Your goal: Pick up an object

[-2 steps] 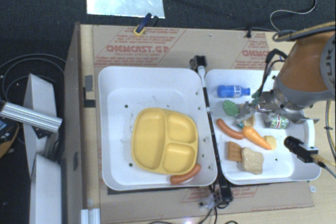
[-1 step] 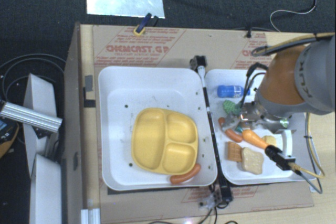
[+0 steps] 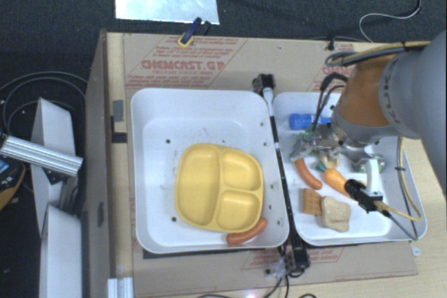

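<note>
My gripper (image 3: 316,148) is down in the right bin (image 3: 405,230), near its middle, under the grey wrist with the orange band. Just below it lie a red sausage (image 3: 308,174) and an orange carrot (image 3: 336,180), both slanting towards the gripper. A blue piece (image 3: 300,121) sits behind the gripper at the bin's back left. Nearer the front lie a brown cracker (image 3: 311,202) and a pale bread chunk (image 3: 336,214). I see nothing held by the gripper.
The left bin (image 3: 157,115) holds a yellow divided plate (image 3: 218,186) with another sausage (image 3: 246,233) at its front edge. The bins' shared walls (image 3: 278,150) run just left of the gripper. The arm covers the right bin's back right part.
</note>
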Robot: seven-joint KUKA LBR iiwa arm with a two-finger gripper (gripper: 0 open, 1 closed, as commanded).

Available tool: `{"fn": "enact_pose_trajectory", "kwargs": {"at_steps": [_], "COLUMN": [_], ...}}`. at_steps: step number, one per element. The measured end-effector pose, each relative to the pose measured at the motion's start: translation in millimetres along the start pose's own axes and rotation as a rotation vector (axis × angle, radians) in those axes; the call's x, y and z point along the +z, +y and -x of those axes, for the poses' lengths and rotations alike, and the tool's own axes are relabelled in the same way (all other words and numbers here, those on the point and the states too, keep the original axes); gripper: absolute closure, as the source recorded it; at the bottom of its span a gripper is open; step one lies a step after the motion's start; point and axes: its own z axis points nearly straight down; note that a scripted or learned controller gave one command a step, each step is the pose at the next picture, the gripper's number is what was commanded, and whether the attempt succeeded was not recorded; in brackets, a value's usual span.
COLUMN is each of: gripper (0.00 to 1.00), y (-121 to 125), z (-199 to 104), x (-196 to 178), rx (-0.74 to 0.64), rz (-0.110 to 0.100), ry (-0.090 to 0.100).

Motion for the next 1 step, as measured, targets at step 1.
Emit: {"fn": "enact_pose_trajectory", "kwargs": {"at_steps": [1], "gripper": [1.00], "y": [3.9], "z": [3.2], "x": [-15.1], "rx": [0.000], "rz": [0.013], "ry": [-0.007]}}
